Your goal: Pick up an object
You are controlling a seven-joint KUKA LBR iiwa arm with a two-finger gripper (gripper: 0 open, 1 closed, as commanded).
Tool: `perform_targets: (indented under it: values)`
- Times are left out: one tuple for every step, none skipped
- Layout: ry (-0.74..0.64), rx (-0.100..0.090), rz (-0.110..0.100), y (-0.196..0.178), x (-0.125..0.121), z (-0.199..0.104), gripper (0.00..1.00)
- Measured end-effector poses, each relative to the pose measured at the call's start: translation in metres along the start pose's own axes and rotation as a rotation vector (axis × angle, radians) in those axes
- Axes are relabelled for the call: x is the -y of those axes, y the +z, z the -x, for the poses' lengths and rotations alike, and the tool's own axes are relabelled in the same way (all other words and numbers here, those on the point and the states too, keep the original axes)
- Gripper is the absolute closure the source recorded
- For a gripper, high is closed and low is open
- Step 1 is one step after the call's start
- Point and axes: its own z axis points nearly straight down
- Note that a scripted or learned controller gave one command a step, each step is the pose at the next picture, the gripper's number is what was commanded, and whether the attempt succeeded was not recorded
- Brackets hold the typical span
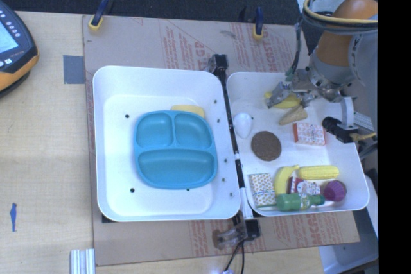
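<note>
My gripper [290, 95] hangs low over the far end of the right bin [359, 167], below the orange-banded wrist. A small yellow item [286, 101] lies right at its tip, and a tan wedge [293, 115] rests just in front of that. Whether the yellow item is gripped cannot be made out. Further objects in this bin are a white egg shape [243, 124], a brown disc [266, 145], a red-and-white packet [310, 133], a banana [282, 179], a corn cob [318, 172], a purple ball [334, 190] and a green bottle [295, 202].
The left bin [109, 138] holds a blue divided plate [175, 149] with a pale yellow piece [187, 111] behind it. A checked packet [261, 189] lies at the right bin's near left. A yellow-and-black pendant [13, 42] sits on the bench at far left.
</note>
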Motion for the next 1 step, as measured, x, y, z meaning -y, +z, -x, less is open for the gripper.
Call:
perform_targets:
  values:
    - [0.004,0.001,0.003,-0.0580,0.0000,0.0101,0.00]
